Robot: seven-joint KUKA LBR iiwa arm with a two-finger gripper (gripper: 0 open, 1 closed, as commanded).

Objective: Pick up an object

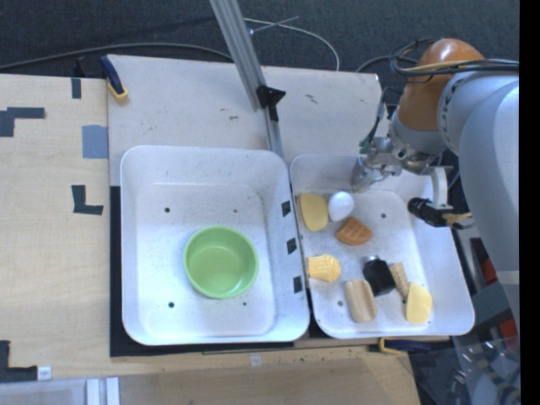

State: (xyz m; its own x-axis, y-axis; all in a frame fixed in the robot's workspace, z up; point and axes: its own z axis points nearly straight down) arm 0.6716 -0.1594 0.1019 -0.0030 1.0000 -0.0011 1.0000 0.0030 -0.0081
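Grey pincer [367, 175] hangs at the far edge of the right bin [439, 310]; whether it is spread or pressed together cannot be told, and nothing shows in its grip. Nearest to it lies the white egg [341, 204], touching the yellow piece [314, 212], with the orange piece [353, 231] just beyond the egg. The green bowl [221, 262] sits well apart from the egg, in the left bin [143, 171]. Risk: the round egg may roll aside, or the descent may strike its neighbours, because they are crowded.
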